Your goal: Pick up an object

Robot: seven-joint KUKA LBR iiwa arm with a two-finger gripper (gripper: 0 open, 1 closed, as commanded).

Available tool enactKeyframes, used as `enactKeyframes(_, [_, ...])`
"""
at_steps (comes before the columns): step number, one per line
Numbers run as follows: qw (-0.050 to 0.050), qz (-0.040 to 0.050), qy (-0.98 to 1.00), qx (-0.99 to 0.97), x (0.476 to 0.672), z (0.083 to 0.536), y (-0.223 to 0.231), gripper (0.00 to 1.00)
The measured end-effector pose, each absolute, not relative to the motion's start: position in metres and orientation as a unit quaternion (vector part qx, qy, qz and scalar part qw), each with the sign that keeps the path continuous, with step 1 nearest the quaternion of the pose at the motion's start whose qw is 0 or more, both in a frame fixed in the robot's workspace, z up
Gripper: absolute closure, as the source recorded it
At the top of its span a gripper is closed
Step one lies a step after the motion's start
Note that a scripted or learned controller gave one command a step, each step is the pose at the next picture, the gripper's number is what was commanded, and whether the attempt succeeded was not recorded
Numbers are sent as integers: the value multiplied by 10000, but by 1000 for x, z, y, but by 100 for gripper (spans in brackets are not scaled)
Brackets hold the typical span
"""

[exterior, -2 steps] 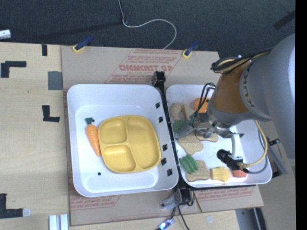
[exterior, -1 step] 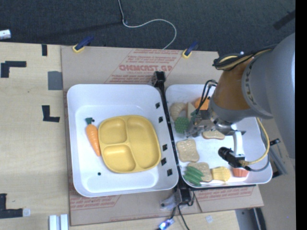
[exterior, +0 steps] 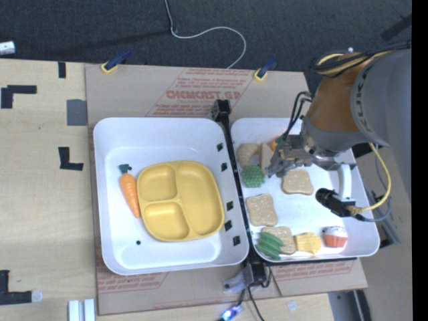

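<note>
**Arm low over the right bin, toy food within reach**

The desk [exterior: 53, 179] fills the frame and carries two white bins. The left bin [exterior: 107, 139], at centre left, holds a yellow divided plate [exterior: 180, 200] and a toy carrot [exterior: 129, 191] lying just beside the plate's left edge, its long axis running up and down the frame with the green top toward the upper edge.

The right bin [exterior: 364, 246] holds the likelier targets. The gripper [exterior: 286, 160] hangs low over its upper left part, near a green round piece [exterior: 253, 176] and a toast slice [exterior: 297, 182]; whether the jaws are released or clenched cannot be told from this angle.

Lower in the frame lie a second toast slice [exterior: 261, 209], a green leafy piece [exterior: 269, 245], a yellow corn piece [exterior: 308, 243] and a small cupcake [exterior: 334, 236].

These look like light, stiff plastic toys, probably smooth and apt to slip. The toast slices lie flat and would best be pinched across their narrow width; the green round piece offers a taller, easier hold.
</note>
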State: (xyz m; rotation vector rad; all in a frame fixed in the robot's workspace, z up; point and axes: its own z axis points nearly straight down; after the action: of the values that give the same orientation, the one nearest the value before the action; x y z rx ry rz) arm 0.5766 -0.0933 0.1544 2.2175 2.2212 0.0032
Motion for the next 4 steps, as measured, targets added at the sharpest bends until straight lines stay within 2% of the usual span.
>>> enactKeyframes(1, [18, 14, 7080, 7062, 586, 211, -88, 100])
enactKeyframes(2, [0, 1, 7076, 7066, 587, 225, -87, 100])
enactKeyframes(4, [-29, -22, 7071, 7071, 484, 216, -44, 100])
